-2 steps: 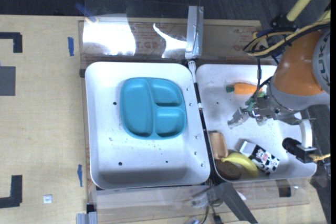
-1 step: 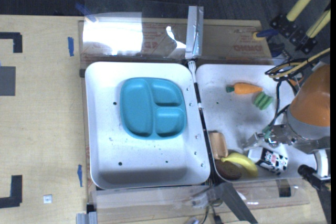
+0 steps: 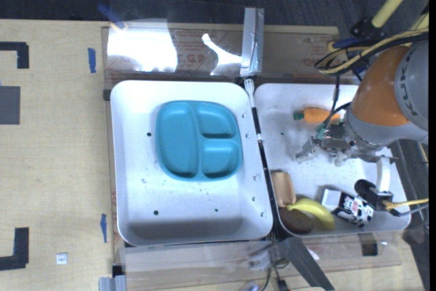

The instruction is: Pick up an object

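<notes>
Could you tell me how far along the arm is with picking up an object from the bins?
Nothing looks lifted yet. The carrot, banana and black-and-white toy all lie in the right bin, and the blue divided plate sits in the left bin. In hand: the tool hovers low over the right bin, just below the carrot. Left: closing on an object and raising it.
</notes>
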Action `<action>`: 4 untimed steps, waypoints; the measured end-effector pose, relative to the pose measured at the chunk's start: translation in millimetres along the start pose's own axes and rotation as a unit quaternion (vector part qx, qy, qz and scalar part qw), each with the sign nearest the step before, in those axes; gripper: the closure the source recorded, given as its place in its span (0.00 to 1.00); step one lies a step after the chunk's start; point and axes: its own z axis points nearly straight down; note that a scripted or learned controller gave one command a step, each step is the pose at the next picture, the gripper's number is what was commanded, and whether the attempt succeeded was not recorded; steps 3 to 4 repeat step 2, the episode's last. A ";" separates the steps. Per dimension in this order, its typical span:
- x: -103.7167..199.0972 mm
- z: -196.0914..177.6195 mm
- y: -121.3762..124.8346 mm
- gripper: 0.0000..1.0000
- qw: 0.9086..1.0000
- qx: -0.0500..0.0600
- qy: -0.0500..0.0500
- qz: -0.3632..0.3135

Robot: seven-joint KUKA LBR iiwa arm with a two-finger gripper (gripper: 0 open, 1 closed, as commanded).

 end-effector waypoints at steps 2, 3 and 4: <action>-23.9 18.6 117.4 0.00 0.995 0.015 0.006 -0.099; -23.9 18.6 117.4 0.00 0.995 0.015 0.006 -0.099; -23.9 18.6 117.4 0.00 0.995 0.015 0.006 -0.099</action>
